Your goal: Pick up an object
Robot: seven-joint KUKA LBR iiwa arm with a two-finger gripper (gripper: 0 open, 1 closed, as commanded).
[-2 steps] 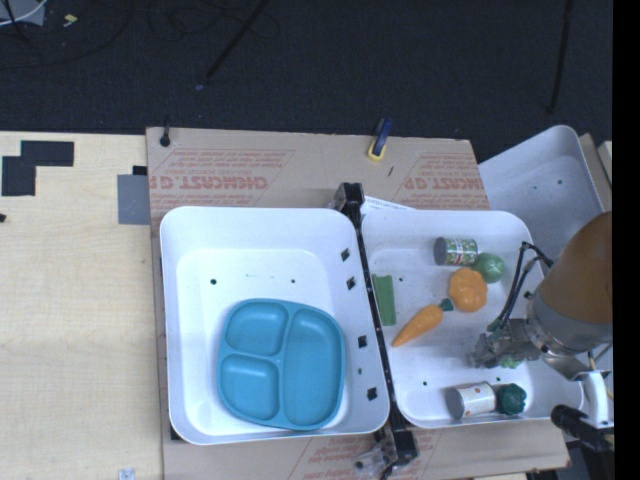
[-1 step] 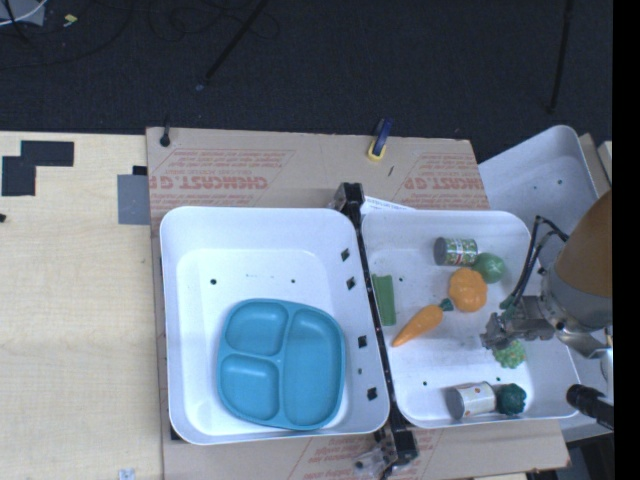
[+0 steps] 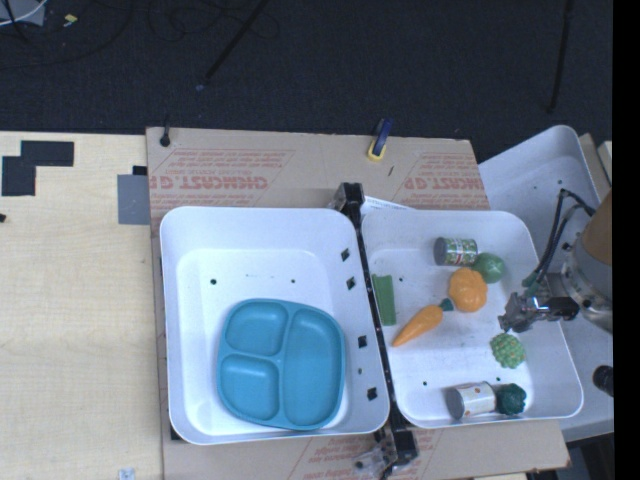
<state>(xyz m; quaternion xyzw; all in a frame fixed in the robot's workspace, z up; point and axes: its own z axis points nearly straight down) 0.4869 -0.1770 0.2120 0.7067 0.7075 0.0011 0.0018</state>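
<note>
Broccoli [image 3: 507, 349] just below pincer [image 3: 519, 315] in right bin [image 3: 545, 238]

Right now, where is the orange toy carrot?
The orange toy carrot lies in the right white bin, toward its left side, just right of the green block and down-left of the round orange fruit.

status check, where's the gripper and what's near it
Gripper low over right bin, near its right side, nothing seen between fingers. Closest: green broccoli just below, orange to its left. Nothing blocking.
</note>
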